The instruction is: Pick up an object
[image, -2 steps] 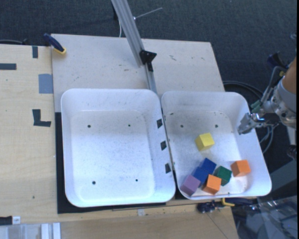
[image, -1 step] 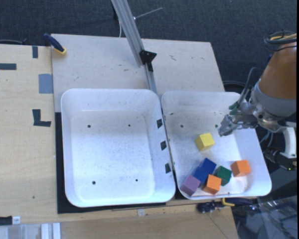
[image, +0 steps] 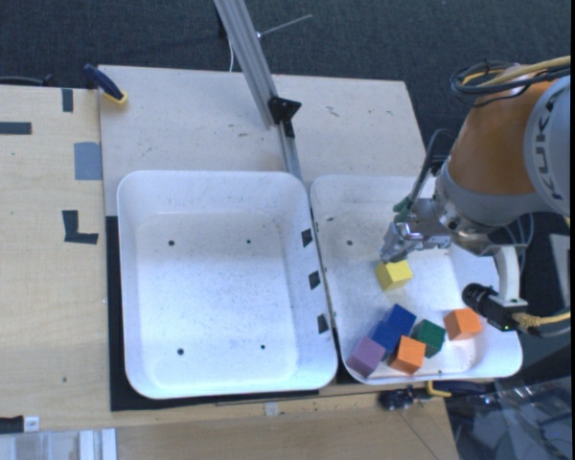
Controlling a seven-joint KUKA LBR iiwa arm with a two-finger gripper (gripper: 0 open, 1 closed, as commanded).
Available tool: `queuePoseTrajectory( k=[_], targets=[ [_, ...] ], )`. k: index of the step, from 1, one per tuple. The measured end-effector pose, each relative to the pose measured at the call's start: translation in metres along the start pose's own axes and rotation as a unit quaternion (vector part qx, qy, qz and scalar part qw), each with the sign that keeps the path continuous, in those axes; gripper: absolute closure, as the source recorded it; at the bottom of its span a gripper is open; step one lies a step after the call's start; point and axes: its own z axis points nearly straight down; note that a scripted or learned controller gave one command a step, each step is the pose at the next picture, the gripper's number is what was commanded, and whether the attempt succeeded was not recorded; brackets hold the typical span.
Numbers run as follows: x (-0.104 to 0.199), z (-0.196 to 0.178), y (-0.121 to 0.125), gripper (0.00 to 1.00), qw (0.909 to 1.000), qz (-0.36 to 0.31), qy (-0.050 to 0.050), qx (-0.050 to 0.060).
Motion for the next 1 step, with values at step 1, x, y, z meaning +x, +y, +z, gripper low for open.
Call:
queuePoseTrajectory(
  k=[1],
  targets=[
    [0.0491, -0.0063, 0.0078, 1.00, 1.0000, 0.000, 0.000, 0.000]
  ],
)
